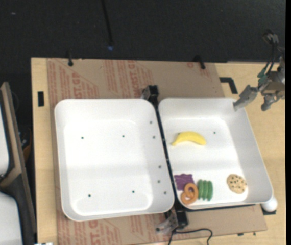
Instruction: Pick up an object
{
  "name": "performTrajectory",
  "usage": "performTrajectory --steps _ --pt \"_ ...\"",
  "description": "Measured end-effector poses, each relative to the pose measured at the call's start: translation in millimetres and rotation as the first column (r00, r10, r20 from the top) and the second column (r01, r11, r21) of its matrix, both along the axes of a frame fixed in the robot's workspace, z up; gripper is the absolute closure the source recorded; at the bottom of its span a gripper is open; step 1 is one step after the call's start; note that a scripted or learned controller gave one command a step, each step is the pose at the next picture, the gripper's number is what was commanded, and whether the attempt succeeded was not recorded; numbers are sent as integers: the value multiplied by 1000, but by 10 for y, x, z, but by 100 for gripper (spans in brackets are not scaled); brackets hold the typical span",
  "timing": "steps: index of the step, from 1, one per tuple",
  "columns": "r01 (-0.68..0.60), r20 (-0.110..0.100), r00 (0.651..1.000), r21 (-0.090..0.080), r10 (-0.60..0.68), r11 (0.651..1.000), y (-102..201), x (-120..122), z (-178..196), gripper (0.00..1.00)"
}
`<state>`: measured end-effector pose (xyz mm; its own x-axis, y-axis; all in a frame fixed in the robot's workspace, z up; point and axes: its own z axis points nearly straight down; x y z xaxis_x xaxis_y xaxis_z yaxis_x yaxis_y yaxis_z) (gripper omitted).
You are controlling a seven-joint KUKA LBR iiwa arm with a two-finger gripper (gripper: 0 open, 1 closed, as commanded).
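Toys are lying in my right bin [247, 131]: a banana [189, 139] in the middle, then a pretzel [190, 193], a green toy [205, 189] and a cookie [236, 183] by the near wall. My gripper [258, 98] is hanging open over the far right corner, holding nothing. Reaching for the crowded ones, I am risking bumping the wall or nipping two at once.

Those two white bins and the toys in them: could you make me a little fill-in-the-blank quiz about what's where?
1. The banana lies in the ____ bin.
2. The cookie sits in that bin's near ____ corner.
3. The green toy lies between the cookie and an orange ____.
4. The gripper hangs above that bin's far ____ corner.

Missing words: right; right; ring; right
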<state>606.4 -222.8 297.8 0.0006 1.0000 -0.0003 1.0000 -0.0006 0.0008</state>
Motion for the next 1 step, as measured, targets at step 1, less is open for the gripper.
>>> performTrajectory --steps 1 --pt "0 0 1000 0 0 1000 0 0 0 0"
